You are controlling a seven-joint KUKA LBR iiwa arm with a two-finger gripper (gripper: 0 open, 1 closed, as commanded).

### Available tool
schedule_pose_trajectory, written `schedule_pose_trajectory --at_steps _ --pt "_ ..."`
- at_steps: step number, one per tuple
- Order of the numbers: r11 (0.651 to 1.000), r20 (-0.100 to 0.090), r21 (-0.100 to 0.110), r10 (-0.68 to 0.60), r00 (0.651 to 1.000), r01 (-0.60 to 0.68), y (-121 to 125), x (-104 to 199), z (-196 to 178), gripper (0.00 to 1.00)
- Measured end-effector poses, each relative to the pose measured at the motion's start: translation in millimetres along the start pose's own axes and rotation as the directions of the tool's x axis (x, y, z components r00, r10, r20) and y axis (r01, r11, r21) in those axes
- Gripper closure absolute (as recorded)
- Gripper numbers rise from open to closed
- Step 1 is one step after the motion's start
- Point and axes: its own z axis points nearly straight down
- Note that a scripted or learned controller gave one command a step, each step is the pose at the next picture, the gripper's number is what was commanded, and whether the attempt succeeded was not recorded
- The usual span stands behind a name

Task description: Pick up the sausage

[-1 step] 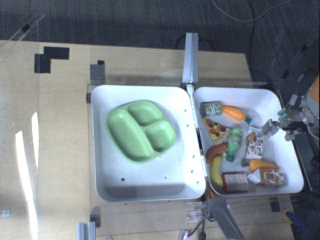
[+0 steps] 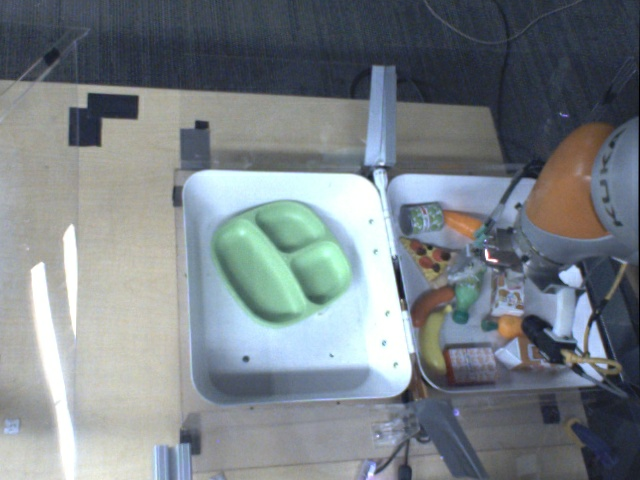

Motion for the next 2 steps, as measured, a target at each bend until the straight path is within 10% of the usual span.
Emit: schedule_pose_trajectory --at_steps 1,2 --pt "0.990 -0.003 0.008 0.141 0.990 -0.141 54.9 42.9 25.4 0.00" --pt "0.991 -0.006 -0.006 0.133 0.991 -0.133 59.9 44.5 9.5 1.00"
